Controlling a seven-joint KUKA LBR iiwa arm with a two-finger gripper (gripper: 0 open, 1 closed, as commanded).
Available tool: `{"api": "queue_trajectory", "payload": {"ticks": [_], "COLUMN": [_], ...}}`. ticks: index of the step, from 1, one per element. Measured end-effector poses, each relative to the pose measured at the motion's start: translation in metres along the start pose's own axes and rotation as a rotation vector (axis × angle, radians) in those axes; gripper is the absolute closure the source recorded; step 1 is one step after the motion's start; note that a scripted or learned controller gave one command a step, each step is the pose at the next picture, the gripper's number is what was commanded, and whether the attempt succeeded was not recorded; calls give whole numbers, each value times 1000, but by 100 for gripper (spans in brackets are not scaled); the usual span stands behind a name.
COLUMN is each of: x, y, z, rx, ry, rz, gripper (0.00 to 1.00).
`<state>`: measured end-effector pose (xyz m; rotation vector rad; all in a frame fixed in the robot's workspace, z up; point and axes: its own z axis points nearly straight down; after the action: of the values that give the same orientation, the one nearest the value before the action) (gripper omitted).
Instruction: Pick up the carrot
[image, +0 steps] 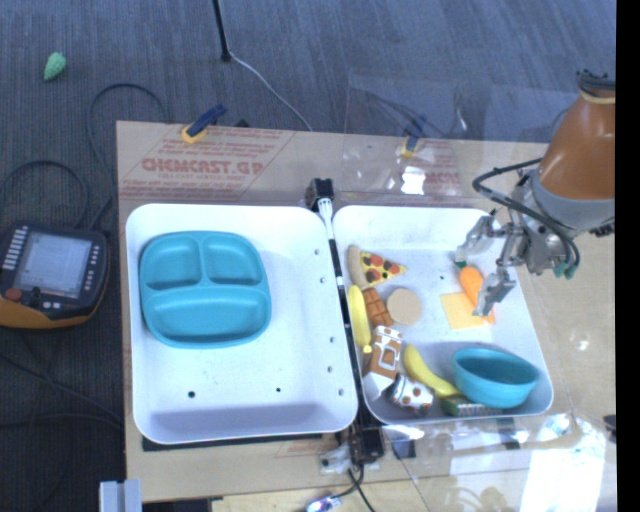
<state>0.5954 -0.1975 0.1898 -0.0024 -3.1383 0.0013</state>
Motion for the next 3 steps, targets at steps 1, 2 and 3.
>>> {"api": "queue_trajectory", "payload": {"ticks": [1,2,3], "x": [-19,-18,70], "y": [-15,-14,-20], "z": [90,83,84], "rx": [2,7,1], "ry": [-14,-12,-3], "rz": [70,69,96], "gripper": [0,100,100]}}
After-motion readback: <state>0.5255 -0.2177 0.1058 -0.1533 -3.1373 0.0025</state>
